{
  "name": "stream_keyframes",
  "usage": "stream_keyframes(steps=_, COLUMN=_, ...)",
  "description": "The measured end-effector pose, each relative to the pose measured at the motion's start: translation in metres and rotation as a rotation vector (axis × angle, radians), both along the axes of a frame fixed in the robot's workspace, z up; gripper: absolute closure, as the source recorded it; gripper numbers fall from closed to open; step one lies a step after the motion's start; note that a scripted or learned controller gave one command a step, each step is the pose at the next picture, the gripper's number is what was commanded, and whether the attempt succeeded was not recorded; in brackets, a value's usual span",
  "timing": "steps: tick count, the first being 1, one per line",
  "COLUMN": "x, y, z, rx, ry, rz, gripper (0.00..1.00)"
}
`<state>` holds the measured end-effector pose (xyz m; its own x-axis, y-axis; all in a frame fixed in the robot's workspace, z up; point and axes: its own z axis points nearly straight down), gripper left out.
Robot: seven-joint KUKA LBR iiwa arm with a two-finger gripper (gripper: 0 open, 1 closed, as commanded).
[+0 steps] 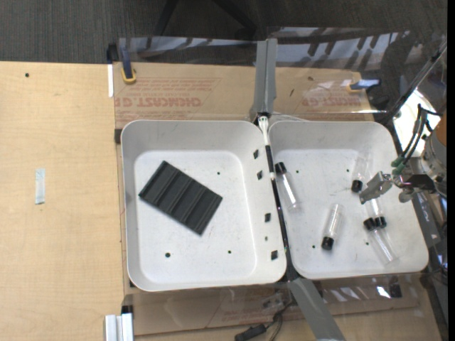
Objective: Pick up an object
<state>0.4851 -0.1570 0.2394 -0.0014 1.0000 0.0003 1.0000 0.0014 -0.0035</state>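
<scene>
Clear tubes with black caps lie scattered in the right bin [306, 261]: one tube [285, 187] near its left wall, another [330, 226] at mid-floor, a third [379, 236] by the right side. The gripper [377, 187] hangs above the right part of this bin; whether it is clenched cannot be told. A dark ribbed slab [180, 197] lies tilted in the left bin [142, 261].

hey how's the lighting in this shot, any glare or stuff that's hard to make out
In the camera view, light is even over the left bin, where the dark ribbed panel reads crisply; a blown-out bright patch sits at the right edge near the gripper; the clear tubes in the right bin nearly vanish against the white, their black caps marking them.
</scene>
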Motion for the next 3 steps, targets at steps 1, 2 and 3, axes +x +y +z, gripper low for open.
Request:
stream_keyframes(steps=1, x=0.013, y=-0.025, z=-0.131, rx=0.002, ry=-0.001, rz=0.073, gripper=0.0)
stream_keyframes(steps=2, x=0.13, y=-0.065, z=-0.09, rx=-0.002, ry=-0.005, rz=0.15, gripper=0.0)
stream_keyframes(steps=3, x=0.174, y=0.027, z=-0.101, rx=-0.001, ry=-0.004, rz=0.204, gripper=0.0)
